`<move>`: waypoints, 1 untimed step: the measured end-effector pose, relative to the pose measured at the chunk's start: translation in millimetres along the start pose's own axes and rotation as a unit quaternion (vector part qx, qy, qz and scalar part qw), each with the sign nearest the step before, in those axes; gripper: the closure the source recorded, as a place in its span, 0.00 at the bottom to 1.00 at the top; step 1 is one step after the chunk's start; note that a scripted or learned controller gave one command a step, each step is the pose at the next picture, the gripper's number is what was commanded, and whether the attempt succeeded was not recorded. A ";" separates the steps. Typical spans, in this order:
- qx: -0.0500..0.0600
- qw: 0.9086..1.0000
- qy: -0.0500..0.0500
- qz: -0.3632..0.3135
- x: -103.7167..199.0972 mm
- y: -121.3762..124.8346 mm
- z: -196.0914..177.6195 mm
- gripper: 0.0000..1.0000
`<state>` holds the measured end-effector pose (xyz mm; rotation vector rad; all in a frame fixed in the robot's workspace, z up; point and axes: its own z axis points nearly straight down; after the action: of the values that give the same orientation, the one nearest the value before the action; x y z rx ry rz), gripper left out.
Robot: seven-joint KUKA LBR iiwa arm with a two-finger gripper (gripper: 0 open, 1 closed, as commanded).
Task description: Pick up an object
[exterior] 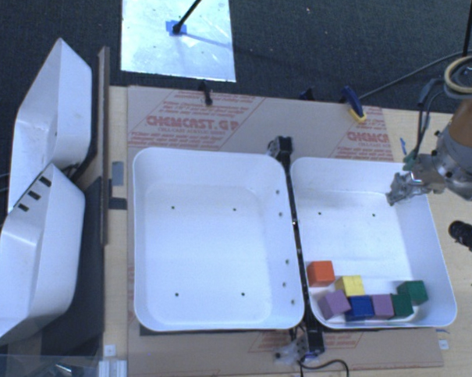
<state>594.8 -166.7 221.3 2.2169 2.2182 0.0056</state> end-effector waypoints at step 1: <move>0.002 1.000 0.000 0.000 -0.2 0.6 -19.0 1.00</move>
<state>595.3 -166.8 240.3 2.2194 2.2209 0.0018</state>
